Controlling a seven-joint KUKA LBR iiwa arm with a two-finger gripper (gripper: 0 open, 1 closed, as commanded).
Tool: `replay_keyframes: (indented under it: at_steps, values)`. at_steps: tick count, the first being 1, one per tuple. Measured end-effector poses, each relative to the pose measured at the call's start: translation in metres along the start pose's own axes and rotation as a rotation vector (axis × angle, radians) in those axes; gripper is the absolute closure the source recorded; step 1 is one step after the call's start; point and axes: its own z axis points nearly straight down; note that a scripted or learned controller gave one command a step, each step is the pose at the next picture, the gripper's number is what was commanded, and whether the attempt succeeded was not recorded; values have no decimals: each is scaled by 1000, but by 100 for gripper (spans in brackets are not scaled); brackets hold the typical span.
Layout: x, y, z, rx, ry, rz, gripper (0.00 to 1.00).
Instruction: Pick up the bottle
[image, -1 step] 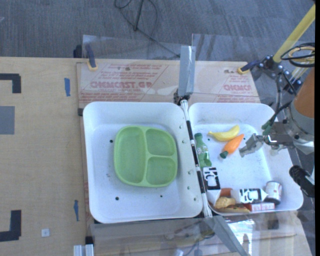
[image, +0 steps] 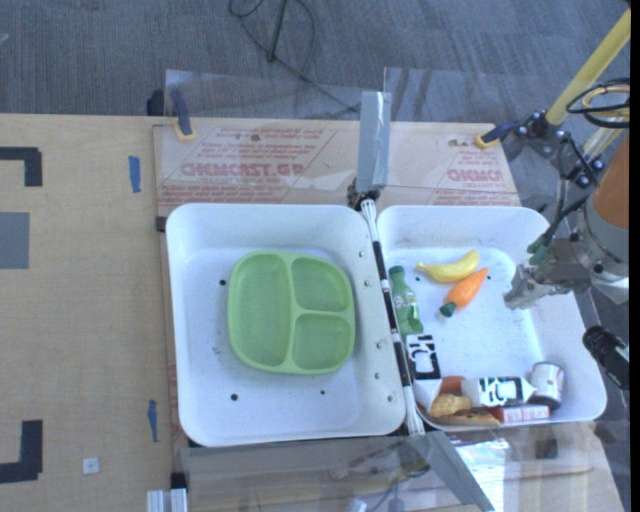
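Bins: two white bins, the left bin (image: 200, 330) and the right bin (image: 575, 345).
Counts: one green divided plate (image: 291, 312) in the left bin; one bottle (image: 404, 299), one banana (image: 448, 267) and one carrot (image: 464, 290) in the right bin.
Bottle: green, lying against the right bin's left wall, long axis along that wall, cap toward the far end.
Writing: cardboard (image: 260, 165) behind the bins, red print too blurred for me to read.
My gripper (image: 522, 289): over the right bin's right side, well apart from the bottle; whether my fingers are apart or together, I cannot tell.

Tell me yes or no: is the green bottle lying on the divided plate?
No, the bottle lies in the right bin, against its left wall, apart from the plate.
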Motion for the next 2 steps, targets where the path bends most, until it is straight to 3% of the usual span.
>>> replay_keyframes:
  at_steps: [1, 2]
  values:
    - [-44, 0, 145, 1, 0, 79, 100]
    - [-35, -8, 184, -9, -2, -132, 100]
